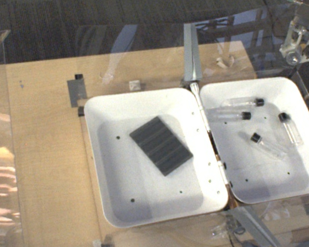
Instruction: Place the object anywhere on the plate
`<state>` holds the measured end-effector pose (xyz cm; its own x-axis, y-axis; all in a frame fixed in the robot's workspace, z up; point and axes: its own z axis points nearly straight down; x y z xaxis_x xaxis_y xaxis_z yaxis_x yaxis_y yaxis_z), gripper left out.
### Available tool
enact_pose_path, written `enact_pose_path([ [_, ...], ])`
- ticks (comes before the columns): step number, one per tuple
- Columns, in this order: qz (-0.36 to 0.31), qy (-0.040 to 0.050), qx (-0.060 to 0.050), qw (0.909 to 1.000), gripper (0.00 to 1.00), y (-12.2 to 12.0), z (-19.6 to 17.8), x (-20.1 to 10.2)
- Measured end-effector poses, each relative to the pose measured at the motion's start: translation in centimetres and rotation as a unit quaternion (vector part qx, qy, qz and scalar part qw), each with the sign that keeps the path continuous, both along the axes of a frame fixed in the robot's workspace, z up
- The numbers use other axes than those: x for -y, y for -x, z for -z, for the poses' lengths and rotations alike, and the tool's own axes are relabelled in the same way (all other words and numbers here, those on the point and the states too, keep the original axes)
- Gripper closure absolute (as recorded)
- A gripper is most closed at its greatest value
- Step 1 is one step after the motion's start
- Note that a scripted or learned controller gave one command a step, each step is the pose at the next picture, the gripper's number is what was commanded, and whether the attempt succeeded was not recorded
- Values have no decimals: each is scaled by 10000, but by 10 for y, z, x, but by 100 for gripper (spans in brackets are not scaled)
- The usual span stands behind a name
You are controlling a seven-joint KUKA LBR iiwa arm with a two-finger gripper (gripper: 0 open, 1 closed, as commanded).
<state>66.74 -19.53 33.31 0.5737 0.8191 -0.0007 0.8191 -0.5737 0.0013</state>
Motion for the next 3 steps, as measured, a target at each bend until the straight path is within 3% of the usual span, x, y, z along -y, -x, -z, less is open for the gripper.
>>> enact_pose_path([
  [1, 1275, -6, 1, 9918, 100, -2, -14, -5],
  [2, 1312, -4, -4, 9914, 100, 3, -10, -4],
  [3, 486, -6, 9, 9988, 100, 11, 81, -8],
])
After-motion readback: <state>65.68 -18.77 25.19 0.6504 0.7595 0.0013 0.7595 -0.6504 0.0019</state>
